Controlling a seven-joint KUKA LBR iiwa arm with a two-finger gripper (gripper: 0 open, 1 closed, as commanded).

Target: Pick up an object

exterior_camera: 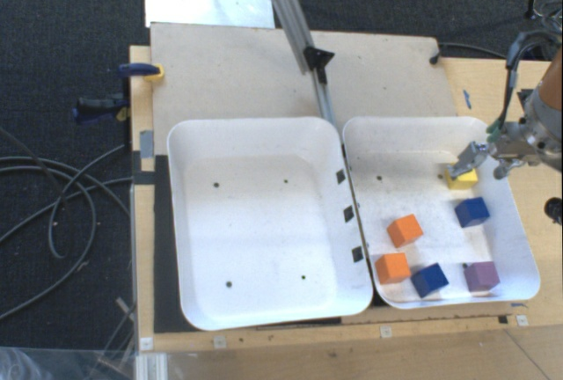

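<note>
Yellow cube (464, 179) is the one that matters here, but big stuff first: the worktop (264, 75) carries two white bins, the left bin (189, 141) with nothing but a few dark specks, and the right bin (369, 134) with all the blocks. The arm comes in from the right and its end effector (470, 160) sits low over the back right part of that bin, basically right on top of the yellow cube. The cube pokes out just below and slightly left of the tip, so touching or as good as. Honestly can't tell if the tips are spread, closed, or actually on the cube, it's too small and blurry. Everything else lies nearer the front: blue cube (472, 212) just beside, then an orange cube (405, 230), another orange block (392, 267), a second blue block (429, 279) and the purple cube (481, 276). My guess is any grab is a short drop, not a reach.
</note>
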